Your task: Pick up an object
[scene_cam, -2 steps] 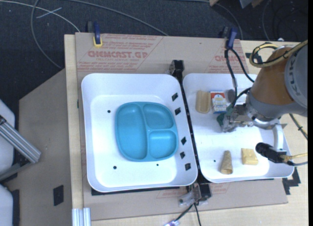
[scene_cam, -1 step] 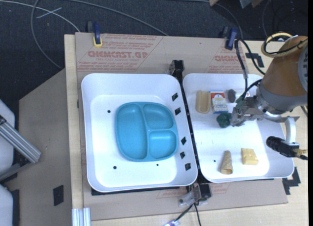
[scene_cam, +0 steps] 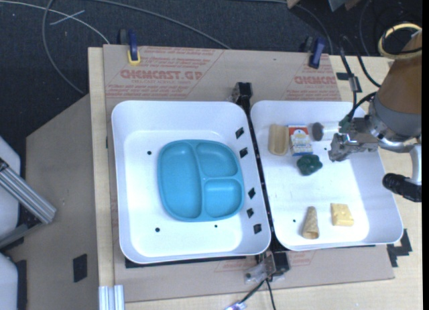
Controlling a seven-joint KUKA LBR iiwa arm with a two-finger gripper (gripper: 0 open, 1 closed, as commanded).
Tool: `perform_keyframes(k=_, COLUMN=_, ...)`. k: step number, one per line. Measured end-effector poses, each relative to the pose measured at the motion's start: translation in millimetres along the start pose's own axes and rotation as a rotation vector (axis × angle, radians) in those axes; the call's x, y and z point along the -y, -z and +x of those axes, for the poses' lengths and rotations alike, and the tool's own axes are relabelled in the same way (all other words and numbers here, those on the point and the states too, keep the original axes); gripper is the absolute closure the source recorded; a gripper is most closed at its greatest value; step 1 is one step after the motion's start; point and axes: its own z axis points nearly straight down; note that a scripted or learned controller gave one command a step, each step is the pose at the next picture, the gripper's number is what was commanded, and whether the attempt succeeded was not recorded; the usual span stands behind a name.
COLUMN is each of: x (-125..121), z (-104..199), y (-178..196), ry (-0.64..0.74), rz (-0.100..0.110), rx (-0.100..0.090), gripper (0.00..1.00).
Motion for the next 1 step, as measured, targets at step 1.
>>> perform_keyframes(k=1, x=-1.8, z=-0.3, y=48.9, ry=0.001, rz=0.000, rx=0.000, gripper=1.00)
